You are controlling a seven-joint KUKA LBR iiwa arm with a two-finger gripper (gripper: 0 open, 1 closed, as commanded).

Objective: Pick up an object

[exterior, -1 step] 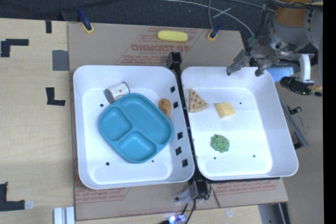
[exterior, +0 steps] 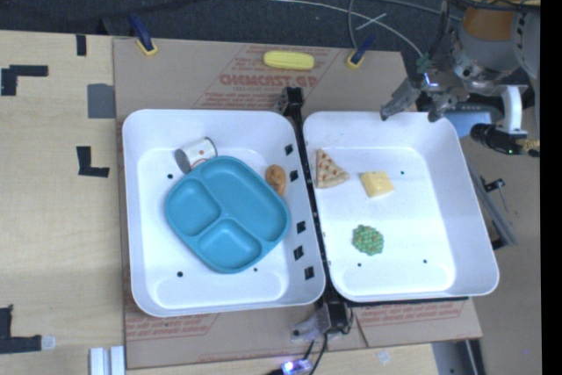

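My gripper (exterior: 412, 111) hangs over the far rim of the right bin (exterior: 474, 272), open, with nothing between its two dark fingers. In that bin lie a pizza slice (exterior: 330, 169) near the left wall, a yellow cheese wedge (exterior: 377, 183) in the middle and a green broccoli floret (exterior: 368, 239) nearer the front. The cheese wedge lies well in front of the gripper and to its left. The left bin (exterior: 140, 277) holds a blue divided plate (exterior: 226, 213), a small white cup (exterior: 195, 154) on its side and a brown bread roll (exterior: 276, 178).
A yellow banana-shaped toy (exterior: 288, 60) lies on the cardboard sheet behind the bins. Blue-and-yellow clamps (exterior: 143, 37) (exterior: 358, 53) hold the cardboard's far edge. Cables run across the dark back surface. A black divider (exterior: 303, 189) separates the two bins.
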